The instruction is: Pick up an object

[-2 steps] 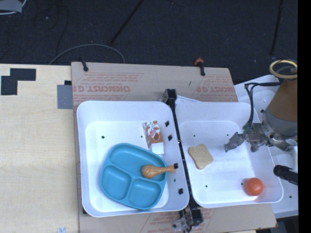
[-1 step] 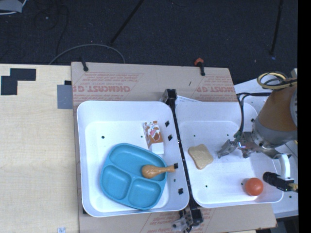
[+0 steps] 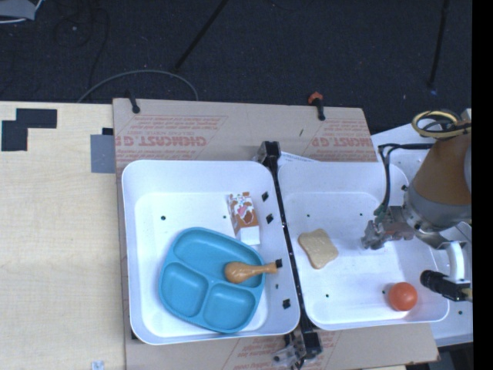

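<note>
1. Camera view: the hand (image 3: pixel 375 236) hangs low in the right bin (image 3: pixel 348 314), near its right wall; whether it is open or closed I cannot tell, and nothing visible sits in it.
2. Nearest candidates: a tan bread-slice toy (image 3: pixel 318 249) lies flat just left of the hand; an orange-red ball (image 3: pixel 401 296) rests near the bin's front right corner.
3. The slice looks light and thin, probably best pinched across its narrow edges. The ball likely rolls and slips; grip across its middle.
4. The left bin (image 3: pixel 142 206) holds a blue divided plate (image 3: pixel 185 284), a drumstick toy (image 3: pixel 245 270) and a small carton (image 3: pixel 243 213).
</note>
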Controlling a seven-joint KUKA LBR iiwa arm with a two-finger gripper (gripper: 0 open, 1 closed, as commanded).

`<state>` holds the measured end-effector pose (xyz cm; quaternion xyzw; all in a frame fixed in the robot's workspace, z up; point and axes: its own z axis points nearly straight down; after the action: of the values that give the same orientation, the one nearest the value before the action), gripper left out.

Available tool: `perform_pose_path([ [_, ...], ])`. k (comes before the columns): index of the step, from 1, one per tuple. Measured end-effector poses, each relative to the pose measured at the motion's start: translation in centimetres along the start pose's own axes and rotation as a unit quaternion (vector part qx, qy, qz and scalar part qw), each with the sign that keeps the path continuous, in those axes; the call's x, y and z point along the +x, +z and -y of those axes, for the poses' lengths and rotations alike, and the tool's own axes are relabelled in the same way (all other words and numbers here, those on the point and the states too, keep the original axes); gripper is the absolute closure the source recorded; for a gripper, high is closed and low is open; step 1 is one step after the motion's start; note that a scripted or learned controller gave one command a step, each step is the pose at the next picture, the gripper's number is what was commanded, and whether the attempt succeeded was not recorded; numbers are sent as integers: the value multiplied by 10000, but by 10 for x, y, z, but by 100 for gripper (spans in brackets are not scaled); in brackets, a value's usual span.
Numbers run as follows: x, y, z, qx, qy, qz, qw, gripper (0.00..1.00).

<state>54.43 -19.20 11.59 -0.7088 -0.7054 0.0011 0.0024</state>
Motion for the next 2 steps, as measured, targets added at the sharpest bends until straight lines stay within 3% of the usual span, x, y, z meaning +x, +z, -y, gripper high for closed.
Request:
perform_pose_path([
  [2,-2,-110,7,-41,-30,14,10000,100],
])
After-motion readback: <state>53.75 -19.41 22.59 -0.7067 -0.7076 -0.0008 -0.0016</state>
